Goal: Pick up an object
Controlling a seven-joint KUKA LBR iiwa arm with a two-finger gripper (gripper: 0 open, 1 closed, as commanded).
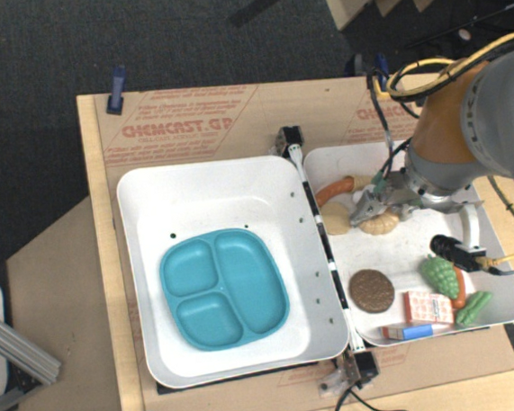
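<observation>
My gripper (369, 209) is low in the upper left part of the right bin (494, 222), at the end of the grey arm reaching in from the right. It hangs right over a tan, bun-like piece (382, 225) and seems to touch it. A pale round piece (334, 217) lies just to its left, and an orange sausage (335, 188) lies behind that. A brown round cookie (372, 290) sits nearer the front of the bin.
The left bin (148, 201) holds a teal divided plate (224, 287). At the right bin's front right lie a green bumpy toy (439, 274), a red piece (459, 289), a green pod (473, 307), a red and white box (427, 307) and a blue-capped tube (408, 331).
</observation>
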